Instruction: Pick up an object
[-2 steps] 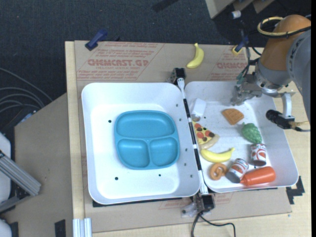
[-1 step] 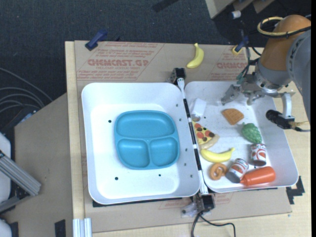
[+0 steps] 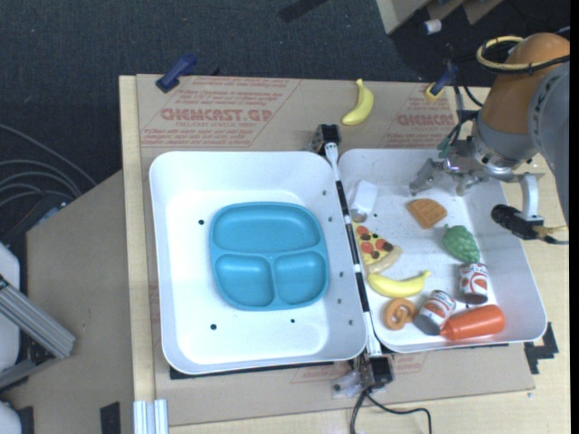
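One overhead camera, slanted down on both bins [image 3: 167,242].

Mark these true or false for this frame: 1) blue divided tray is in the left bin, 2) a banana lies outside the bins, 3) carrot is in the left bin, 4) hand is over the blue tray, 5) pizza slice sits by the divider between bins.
1) True. The blue tray lies in the left bin.
2) True. One banana lies on the board beyond the bins; a second banana is inside the right bin.
3) False. The carrot lies at the near edge of the right bin.
4) False. The hand is at the far end of the right bin, above the cracker.
5) True. The pizza slice lies in the right bin next to the divider.
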`<control>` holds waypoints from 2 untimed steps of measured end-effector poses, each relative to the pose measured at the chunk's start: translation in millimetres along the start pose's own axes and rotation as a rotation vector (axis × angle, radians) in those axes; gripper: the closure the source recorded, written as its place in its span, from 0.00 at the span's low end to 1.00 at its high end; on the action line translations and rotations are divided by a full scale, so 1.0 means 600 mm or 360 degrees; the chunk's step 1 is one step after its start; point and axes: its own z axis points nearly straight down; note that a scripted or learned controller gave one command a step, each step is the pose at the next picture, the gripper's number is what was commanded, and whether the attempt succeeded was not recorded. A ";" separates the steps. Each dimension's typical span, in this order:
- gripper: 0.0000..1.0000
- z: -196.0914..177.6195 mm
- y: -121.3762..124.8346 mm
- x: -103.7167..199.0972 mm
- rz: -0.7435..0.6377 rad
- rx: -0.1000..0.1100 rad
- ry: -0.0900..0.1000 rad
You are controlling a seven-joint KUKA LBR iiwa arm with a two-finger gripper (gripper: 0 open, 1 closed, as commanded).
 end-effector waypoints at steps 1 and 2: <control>1.00 -0.018 0.002 0.000 -0.0001 -0.0005 -0.0002; 0.00 -0.018 0.001 0.001 -0.0001 -0.0004 -0.0002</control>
